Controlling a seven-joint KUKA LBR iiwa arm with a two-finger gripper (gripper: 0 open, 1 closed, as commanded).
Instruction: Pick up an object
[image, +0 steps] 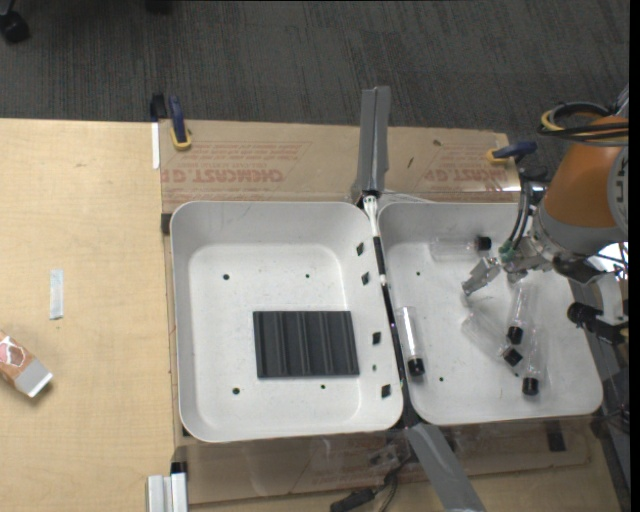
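Clear tubes with black caps (520, 345) lie scattered in the right bin (440, 400), right-center of frame, with another capped tube (410, 345) along that bin's left wall. Gripper (490, 272) hangs over the right bin's upper part, near the tubes; cannot tell how the jaws stand or whether anything sits between them. Left bin (200, 400) holds a dark ribbed block (305, 343) at its middle. Small packet (22, 365) lies on the desk (80, 250) at far left.

One fixed camera looks down at a slant (from well above) on both white bins (200, 300).
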